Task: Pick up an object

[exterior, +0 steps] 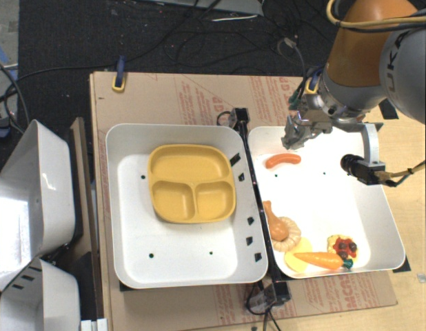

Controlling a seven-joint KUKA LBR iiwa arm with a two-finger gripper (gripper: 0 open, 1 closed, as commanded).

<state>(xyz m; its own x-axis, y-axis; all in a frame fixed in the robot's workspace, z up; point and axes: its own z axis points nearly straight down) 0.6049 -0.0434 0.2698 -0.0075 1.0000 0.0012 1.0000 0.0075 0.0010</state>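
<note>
- In the right-hand bin (378,205), near its top-left corner, the gripper (293,141) hangs just above a small orange-red sausage (282,161) lying crosswise on the white floor.
- This looks like the approach step: nothing is lifted yet, and the sausage seems the likeliest target, being the piece nearest the claw.
- Next, I'd judge, the claw must drop straight down, straddle the sausage across its narrow width, and close before rising; it sits close to the bin wall, so there is little room on that side.
- From this angle I cannot tell whether the claw is spread or closed; nothing shows between its tips, and it appears clear of the sausage.
- Other pickable pieces lie well apart at the bin's lower end: a drumstick (280,227), a carrot (318,259), a small strawberry-topped piece (342,245).
- A yellow divided plate (192,183) sits in the left bin (130,254).
</note>
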